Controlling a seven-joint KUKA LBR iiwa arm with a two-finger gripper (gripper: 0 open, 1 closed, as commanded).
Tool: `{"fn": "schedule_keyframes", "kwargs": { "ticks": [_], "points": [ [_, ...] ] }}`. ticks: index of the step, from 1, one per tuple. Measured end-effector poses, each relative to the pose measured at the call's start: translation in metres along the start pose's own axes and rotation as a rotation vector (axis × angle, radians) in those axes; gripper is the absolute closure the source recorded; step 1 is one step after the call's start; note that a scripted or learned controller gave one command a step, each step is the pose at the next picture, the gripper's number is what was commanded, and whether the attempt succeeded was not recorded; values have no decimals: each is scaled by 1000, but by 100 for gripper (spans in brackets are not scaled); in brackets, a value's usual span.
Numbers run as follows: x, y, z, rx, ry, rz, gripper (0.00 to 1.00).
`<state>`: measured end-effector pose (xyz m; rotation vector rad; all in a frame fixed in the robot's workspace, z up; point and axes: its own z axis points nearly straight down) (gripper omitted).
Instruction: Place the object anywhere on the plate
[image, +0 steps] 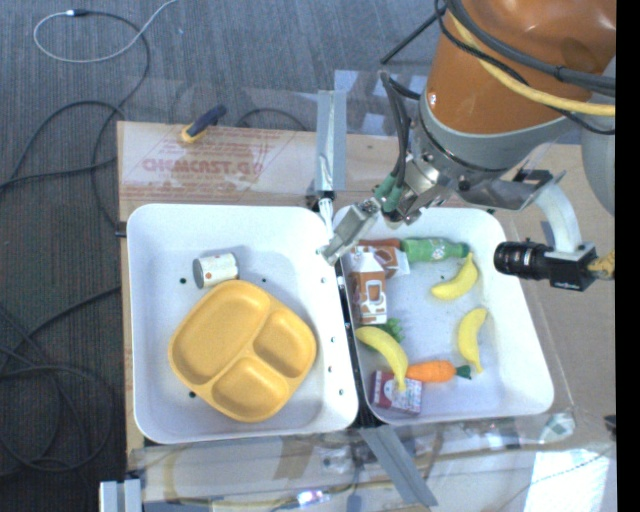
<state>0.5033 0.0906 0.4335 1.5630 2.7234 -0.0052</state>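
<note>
1. Hovering over the divider, up and right of the yellow three-compartment plastic plate (243, 349): grey two-finger gripper (347, 232), jaws' state impossible to tell.
2. Nothing visibly grasped; likely target, brown-and-white carton (370, 285), lying right of the plate.
3. Risk: snagging the divider, or dragging the neighbouring yellow banana (385, 349).

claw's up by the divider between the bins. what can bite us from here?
1. The claw hangs by the rims between the bins, so a descent may hit an edge.
2. The carton, bottle and bananas lie crowded, so a pick may snag a neighbour.
3. The small can lies beside the yellow plate and may get knocked.
</note>
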Motion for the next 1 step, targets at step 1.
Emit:
{"fn": "schedule_keyframes", "kwargs": {
  "ticks": [1],
  "points": [
    [-1,1,-9,2,-3,2,100]
  ]
}}
